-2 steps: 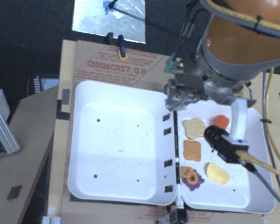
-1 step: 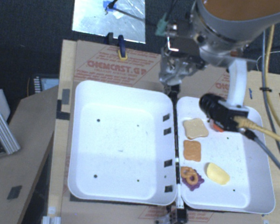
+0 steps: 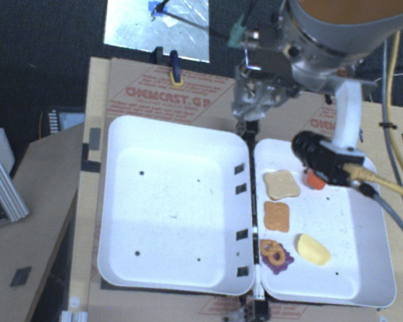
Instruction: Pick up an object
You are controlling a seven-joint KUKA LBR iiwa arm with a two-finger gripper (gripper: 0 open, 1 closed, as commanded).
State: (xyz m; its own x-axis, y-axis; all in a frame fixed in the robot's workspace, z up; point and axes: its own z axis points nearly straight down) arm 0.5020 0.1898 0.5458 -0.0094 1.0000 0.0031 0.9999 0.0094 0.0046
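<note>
Hovering over bins' far edge, pincer (image 3: pixel 252 112) state unclear; left bin (image 3: pixel 113 255) roomy.

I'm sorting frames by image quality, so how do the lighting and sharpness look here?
Camera view: even, soft lighting; the white bins look bright but not blown out; the foil sheet at top left glints; the arm's orange band, close to the lens, is blurred; the toy foods, such as the yellow piece, cast faint shadows.

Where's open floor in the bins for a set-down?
The left white bin is bare wall to wall. In the right white bin, room lies right of the yellow lemon-shaped piece; its left side is crowded: tan toast slice, orange cracker square, purple-rimmed pretzel.
</note>
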